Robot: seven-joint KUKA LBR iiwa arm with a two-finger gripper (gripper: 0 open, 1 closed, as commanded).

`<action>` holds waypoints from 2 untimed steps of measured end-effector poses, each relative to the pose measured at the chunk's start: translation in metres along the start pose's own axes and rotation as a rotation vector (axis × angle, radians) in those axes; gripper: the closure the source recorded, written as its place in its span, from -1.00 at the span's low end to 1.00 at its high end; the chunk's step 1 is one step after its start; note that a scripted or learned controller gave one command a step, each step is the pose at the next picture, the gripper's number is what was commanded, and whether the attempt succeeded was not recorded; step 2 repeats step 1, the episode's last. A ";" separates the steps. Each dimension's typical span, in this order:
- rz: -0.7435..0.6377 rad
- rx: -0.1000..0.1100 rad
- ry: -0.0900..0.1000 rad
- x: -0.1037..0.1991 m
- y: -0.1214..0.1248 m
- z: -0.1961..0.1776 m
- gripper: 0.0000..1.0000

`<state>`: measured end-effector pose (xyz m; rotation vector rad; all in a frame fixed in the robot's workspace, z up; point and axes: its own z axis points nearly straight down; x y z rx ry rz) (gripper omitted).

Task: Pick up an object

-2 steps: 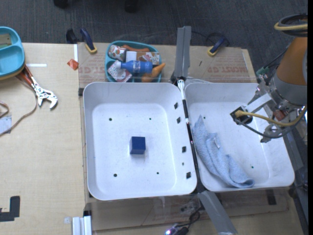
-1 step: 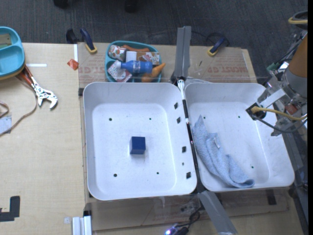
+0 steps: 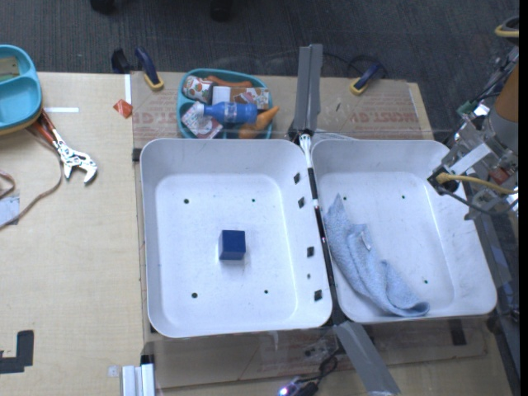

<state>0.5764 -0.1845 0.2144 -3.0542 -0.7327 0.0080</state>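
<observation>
A small dark blue cube (image 3: 233, 244) sits near the middle of the left bin (image 3: 165, 304). A pale blue cloth (image 3: 363, 258) lies crumpled in the right bin (image 3: 462, 299), stretching from its left wall toward the front. My gripper (image 3: 488, 165) hangs at the far right, above the right bin's right rim and well away from both objects. Nothing is seen held in it.
Behind the left bin stands a teal bowl (image 3: 224, 106) packed with several small items, including a blue bottle. A wrench (image 3: 73, 162) and a teal tray (image 3: 15, 85) lie on the wooden bench to the left. A grey divider bar (image 3: 308, 81) runs between the bins.
</observation>
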 end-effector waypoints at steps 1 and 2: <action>0.172 0.001 0.000 -0.012 -0.010 0.047 -1.00; 0.172 0.001 0.000 -0.012 -0.010 0.047 -1.00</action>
